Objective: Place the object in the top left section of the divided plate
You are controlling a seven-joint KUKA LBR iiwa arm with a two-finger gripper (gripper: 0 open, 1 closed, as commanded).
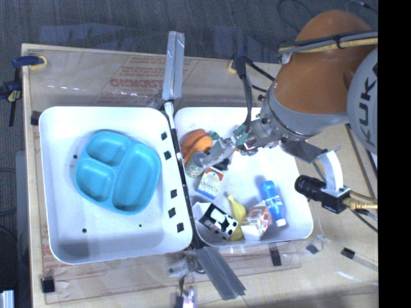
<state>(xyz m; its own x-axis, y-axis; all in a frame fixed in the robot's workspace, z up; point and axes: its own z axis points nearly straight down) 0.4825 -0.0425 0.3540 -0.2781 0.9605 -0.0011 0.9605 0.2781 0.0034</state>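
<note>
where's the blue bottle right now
The blue bottle lies in the right bin, toward its right side, just right of the small carton and below the gripper.

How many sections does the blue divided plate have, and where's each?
3. The blue divided plate in the left bin has two small sections, top left and lower left, plus one large on the right.

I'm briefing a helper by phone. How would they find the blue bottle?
Look in the right white bin, the one crowded with small items. Toward its lower right lies the blue bottle, beside a small carton. It is the sole blue thing in that bin.
</note>
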